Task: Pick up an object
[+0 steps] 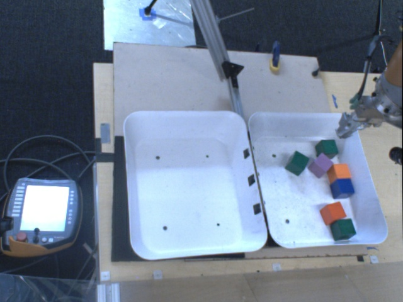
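Fig.: I see seven small cubes in the right white bin, along its right side. Upper cluster: two dark green cubes, a purple cube, an orange cube touching a blue cube. Lower pair: orange cube w/ green cube. Gripper hovers at the bin's upper right rim, near the cluster; jaw state: I cannot tell. Left white bin adjoins; teach pendant far left.
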Robot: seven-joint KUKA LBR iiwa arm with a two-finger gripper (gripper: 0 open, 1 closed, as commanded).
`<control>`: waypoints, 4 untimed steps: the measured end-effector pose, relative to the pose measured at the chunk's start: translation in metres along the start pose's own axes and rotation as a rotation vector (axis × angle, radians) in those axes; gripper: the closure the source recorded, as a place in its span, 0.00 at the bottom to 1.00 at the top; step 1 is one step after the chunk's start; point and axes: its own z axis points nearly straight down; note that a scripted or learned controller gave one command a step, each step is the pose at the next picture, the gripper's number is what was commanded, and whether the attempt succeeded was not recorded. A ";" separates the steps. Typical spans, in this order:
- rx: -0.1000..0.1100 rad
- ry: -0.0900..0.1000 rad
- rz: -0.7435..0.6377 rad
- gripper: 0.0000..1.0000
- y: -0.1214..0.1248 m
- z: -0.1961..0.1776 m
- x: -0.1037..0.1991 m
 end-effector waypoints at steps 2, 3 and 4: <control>0.004 0.004 -0.005 1.00 -0.007 -0.012 0.099; 0.001 0.004 -0.006 1.00 -0.003 -0.024 0.153; 0.004 0.004 -0.006 1.00 -0.008 -0.015 0.206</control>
